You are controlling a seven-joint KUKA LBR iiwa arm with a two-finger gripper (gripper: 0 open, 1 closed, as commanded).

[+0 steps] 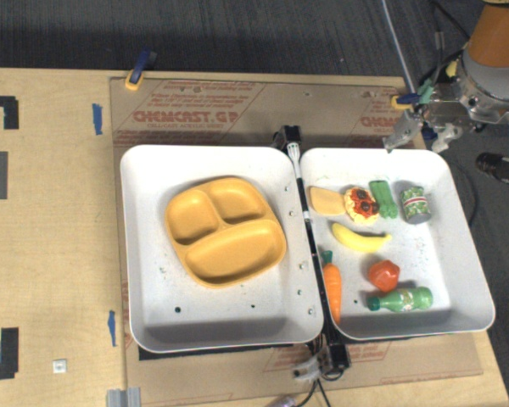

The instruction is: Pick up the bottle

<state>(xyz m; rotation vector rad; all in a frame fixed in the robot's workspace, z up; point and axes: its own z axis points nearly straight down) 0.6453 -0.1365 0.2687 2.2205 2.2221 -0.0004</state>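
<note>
Green bottle (399, 299) lies on its side in the right bin (471, 253), near corner, beside a tomato (384, 273). I see the gripper (416, 132) above the far rim; grip state indeterminable.

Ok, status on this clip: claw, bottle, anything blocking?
Claw above right bin's far rim. Green bottle lying at near edge, untouched. Tomato right beside it.

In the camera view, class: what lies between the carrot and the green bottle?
Bare white bin floor separates the carrot from the green bottle; the tomato sits just above that stretch.
</note>
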